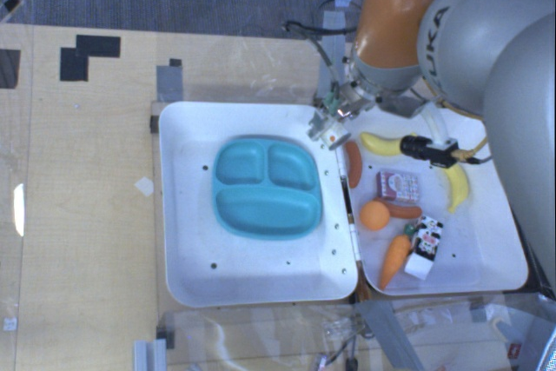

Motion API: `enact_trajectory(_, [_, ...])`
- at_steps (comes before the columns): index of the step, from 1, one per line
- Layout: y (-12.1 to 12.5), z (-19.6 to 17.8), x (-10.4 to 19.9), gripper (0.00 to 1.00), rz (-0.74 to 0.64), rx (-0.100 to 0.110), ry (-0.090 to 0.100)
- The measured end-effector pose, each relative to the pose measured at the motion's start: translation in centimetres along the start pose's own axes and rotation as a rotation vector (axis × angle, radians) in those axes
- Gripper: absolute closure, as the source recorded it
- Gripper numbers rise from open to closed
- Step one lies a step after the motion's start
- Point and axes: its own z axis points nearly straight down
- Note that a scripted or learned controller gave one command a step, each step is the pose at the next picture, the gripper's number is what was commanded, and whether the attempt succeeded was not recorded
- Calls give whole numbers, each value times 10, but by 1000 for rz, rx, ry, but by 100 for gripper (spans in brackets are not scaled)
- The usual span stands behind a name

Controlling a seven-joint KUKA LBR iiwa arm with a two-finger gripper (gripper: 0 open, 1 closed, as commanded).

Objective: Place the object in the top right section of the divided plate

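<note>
A blue divided plate [265, 187] lies in the left bin [191, 265], with two small sections at the back and one long section in front. Its top right section [293, 168] has nothing in it. My gripper [327, 129] hangs over the back edge where the two bins meet, just right of and behind the plate. I see no object at its tip. A red sausage [354, 163] lies right beside it in the right bin [491, 269].
The right bin also holds a banana [456, 184], a pink box [398, 184], an orange [374, 215], a carrot [393, 261] and a black-and-white carton [425, 242]. The grey arm looms over the right bin's back right.
</note>
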Motion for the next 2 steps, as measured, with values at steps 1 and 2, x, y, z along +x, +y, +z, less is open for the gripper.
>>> enact_trajectory(1, [17, -31, 48, 100, -258, -3, -1])
enact_trajectory(2, [17, -32, 47, 0, -258, -3, -1])
